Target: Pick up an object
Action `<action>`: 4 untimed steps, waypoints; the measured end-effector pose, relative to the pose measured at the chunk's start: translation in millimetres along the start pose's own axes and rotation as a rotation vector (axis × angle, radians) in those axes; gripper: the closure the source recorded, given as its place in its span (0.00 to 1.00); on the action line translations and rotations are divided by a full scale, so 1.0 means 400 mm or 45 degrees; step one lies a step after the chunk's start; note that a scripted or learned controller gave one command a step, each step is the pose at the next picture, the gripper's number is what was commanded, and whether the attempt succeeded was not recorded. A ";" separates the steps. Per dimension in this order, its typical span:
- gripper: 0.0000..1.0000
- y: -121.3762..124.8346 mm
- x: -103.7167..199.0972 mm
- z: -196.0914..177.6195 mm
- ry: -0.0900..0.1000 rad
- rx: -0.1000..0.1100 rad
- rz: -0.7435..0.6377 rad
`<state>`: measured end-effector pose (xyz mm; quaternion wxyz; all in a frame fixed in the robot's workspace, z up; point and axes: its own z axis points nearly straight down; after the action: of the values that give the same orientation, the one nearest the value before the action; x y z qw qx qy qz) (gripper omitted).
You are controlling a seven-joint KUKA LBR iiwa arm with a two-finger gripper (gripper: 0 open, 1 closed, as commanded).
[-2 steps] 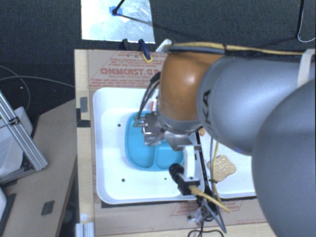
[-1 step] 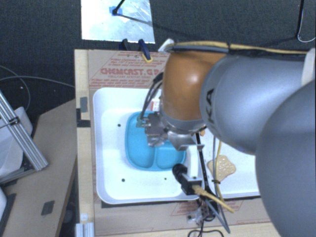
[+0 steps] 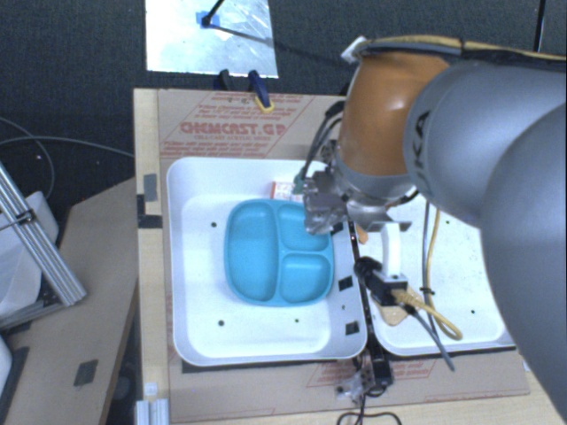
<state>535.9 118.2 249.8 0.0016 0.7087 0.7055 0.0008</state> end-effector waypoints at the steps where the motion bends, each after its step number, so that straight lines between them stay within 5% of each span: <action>1: 1.00 -0.115 0.088 -0.373 0.013 -0.017 -0.019; 4: 1.00 -0.108 0.083 -0.432 0.005 -0.009 -0.033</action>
<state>492.1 151.9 422.2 0.0027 0.6994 0.7148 0.0048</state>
